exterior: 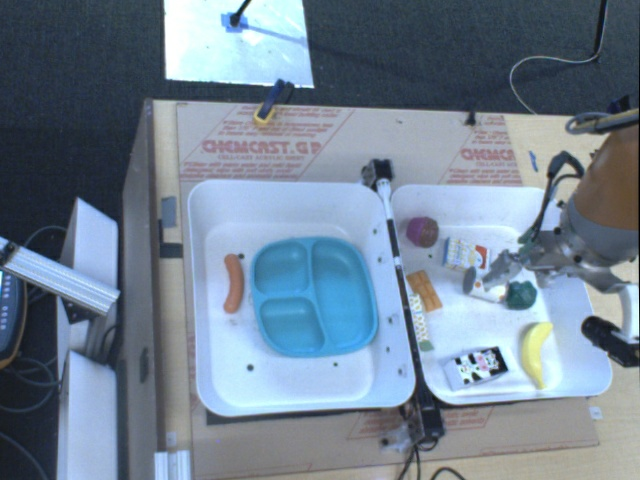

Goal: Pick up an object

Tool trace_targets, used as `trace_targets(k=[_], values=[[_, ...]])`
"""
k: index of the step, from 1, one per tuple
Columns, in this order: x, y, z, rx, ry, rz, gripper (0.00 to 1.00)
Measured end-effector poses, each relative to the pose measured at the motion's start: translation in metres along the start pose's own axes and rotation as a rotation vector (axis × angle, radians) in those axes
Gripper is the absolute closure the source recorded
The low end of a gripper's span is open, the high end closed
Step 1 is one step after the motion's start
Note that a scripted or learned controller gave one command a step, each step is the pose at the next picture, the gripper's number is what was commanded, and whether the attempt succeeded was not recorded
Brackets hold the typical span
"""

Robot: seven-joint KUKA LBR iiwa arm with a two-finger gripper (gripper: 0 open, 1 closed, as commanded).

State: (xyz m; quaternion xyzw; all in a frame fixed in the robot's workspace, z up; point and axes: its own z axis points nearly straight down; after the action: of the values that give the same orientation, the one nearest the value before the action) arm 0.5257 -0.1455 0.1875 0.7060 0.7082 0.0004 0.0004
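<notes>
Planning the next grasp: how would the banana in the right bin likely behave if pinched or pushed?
The banana is curved and smooth, so it may pivot or slip sideways under a push. It looks like a light toy, probably stiff. It lies near the right bin wall, which could block one finger.

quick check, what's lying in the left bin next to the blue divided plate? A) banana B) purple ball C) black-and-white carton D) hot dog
D: the hot dog lies in the left bin, just left of the blue divided plate; the others sit in the right bin.
</notes>
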Motion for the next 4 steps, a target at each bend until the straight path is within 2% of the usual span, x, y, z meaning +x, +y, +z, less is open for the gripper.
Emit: trace_targets(k=[1,2,3,4], values=[[0.033,0.044,0.094,0.001,0.000,0.000,0.00],[-0.030,0.038,0.063,-0.002,-0.002,0.003,0.00],[0.018,0.020,0.101,0.001,0.001,0.000,0.00],[0.018,0.021,0.090,-0.002,0.000,-0.001,1.00]])
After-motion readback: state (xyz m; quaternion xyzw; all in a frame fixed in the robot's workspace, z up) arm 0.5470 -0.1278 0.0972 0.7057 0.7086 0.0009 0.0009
